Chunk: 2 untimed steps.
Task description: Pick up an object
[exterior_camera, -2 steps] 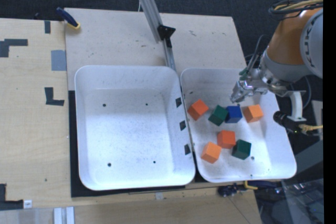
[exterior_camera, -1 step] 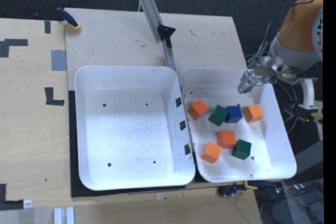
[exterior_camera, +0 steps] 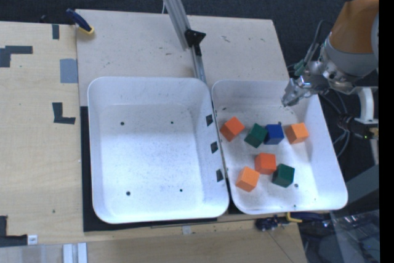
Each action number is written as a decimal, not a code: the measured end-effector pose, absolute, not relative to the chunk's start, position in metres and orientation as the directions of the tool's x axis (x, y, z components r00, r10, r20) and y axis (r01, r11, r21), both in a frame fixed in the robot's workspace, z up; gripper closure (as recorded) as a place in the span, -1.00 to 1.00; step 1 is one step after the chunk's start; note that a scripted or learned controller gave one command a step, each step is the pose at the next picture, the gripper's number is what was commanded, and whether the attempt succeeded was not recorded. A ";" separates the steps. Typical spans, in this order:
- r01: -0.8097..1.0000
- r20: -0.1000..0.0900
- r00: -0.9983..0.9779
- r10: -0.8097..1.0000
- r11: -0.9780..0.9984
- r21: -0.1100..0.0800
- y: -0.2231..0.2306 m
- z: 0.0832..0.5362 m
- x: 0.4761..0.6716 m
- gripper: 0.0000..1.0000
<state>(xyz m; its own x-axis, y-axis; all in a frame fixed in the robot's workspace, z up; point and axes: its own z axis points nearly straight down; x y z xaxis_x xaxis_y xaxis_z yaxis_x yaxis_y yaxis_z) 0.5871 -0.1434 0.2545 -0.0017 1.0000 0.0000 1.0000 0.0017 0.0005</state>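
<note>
Several small cubes lie in the right bin: an orange cube, a dark green cube, a blue cube, a light orange cube, a red-orange cube, another green cube and an orange cube. My gripper hangs over the bin's far right part, above and slightly behind the light orange cube, pointing down and left. Nothing shows between its fingers.
The left bin sits beside the right one, with a shared rim between them. A slanted metal rail runs from the top of the view down to the bins. A blue and yellow tool lies on the bench at far left.
</note>
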 end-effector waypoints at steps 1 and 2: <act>1.000 0.001 -0.006 1.000 0.006 -0.001 -0.093 0.245 0.609 1.00; 1.000 0.001 -0.005 1.000 0.005 -0.002 -0.045 0.232 0.621 1.00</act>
<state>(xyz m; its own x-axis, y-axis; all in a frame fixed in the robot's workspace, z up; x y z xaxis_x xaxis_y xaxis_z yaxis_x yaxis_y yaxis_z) 0.6206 -0.0451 0.2323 -0.0053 1.0000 0.0009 1.0000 0.0053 -0.0022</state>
